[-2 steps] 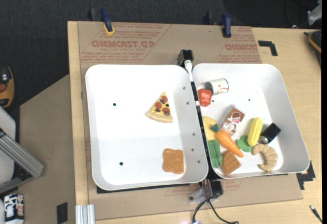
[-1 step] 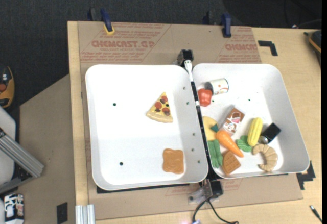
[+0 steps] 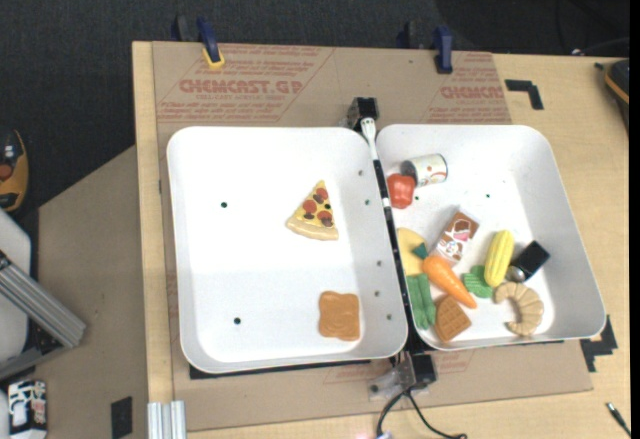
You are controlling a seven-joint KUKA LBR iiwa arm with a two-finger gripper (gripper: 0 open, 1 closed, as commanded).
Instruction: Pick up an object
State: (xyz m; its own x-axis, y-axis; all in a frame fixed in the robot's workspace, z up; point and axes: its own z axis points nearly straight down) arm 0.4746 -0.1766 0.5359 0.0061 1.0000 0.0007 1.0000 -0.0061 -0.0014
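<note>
Two toys lie in the left bin (image 3: 200, 227): a pizza slice (image 3: 315, 212) near its middle right and a toast slice (image 3: 339, 315) at its front right. The right bin (image 3: 540, 177) holds several toys crowded at its left and front: a white can (image 3: 428, 168), a red tomato (image 3: 401, 189), a brown-and-white carton (image 3: 456, 236), an orange carrot (image 3: 447, 278), a yellow corn cob (image 3: 498, 257), a black block (image 3: 529, 259), a croissant (image 3: 523, 306), green beans (image 3: 420, 299) and a brown wafer (image 3: 452, 319).
The bins sit on a cardboard sheet (image 3: 300, 77) held by blue clamps (image 3: 210, 45) at the back. A black bracket (image 3: 363, 113) stands at the bins' back joint and a cable (image 3: 410, 397) runs off the front. A metal rail (image 3: 35, 302) lies at the left.
</note>
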